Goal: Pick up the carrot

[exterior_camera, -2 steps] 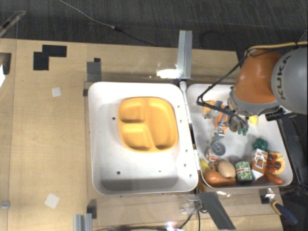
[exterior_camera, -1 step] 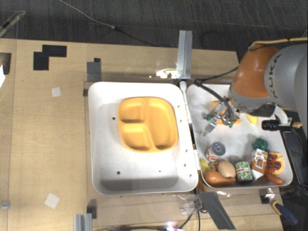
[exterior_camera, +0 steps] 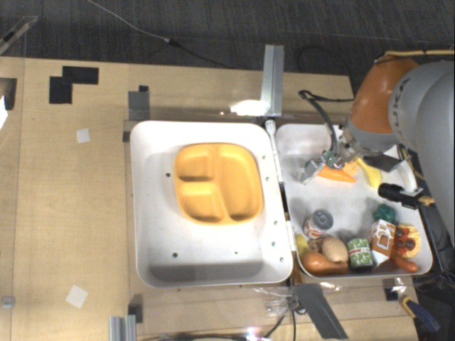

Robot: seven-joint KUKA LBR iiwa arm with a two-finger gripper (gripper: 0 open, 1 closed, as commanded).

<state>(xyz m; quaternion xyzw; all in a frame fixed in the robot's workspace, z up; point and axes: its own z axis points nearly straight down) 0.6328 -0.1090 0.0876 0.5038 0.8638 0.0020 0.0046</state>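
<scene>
The carrot (exterior_camera: 340, 176) is a short orange wedge lying in the upper part of the right bin (exterior_camera: 297, 142), pointing right. My gripper (exterior_camera: 324, 165) reaches in from the right and sits low over the carrot's left end, touching or nearly touching it. A bit of orange shows right under the gripper's tip. The grey arm with its orange band (exterior_camera: 373, 105) hides the bin's far right corner.
A yellow divided plate (exterior_camera: 215, 182) lies in the left bin (exterior_camera: 153, 204). Along the right bin's near edge are a small can (exterior_camera: 321, 220), a potato (exterior_camera: 333, 248), a green tin (exterior_camera: 360, 253), a carton (exterior_camera: 383, 237) and other toy foods. A yellow piece (exterior_camera: 370, 171) lies right of the carrot.
</scene>
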